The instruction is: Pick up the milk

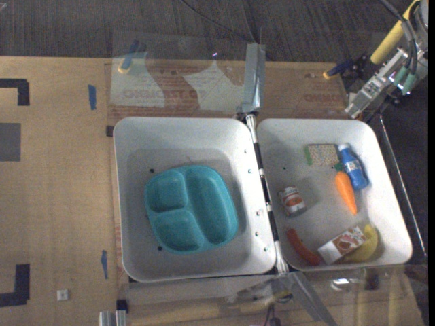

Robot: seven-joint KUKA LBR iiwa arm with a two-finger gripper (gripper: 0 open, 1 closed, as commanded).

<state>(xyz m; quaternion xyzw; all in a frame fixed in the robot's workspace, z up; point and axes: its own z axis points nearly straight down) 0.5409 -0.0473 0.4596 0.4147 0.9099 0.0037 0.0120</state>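
Observation:
The milk (343, 244) is a small white carton with a red-brown label. It lies on its side near the front edge of the right bin (389, 182), touching a yellow banana (370, 242) on its right. My gripper (358, 104) hangs outside the right bin's far right corner, over the bench, well away from the milk. Nothing shows in the gripper.
The right bin also holds a red sausage (303, 247) left of the milk, a small can (293, 200), a carrot (346, 192), a blue bottle (352, 167) and a speckled green box (321, 155). In the left bin (129, 182) lies a teal divided plate (191, 208).

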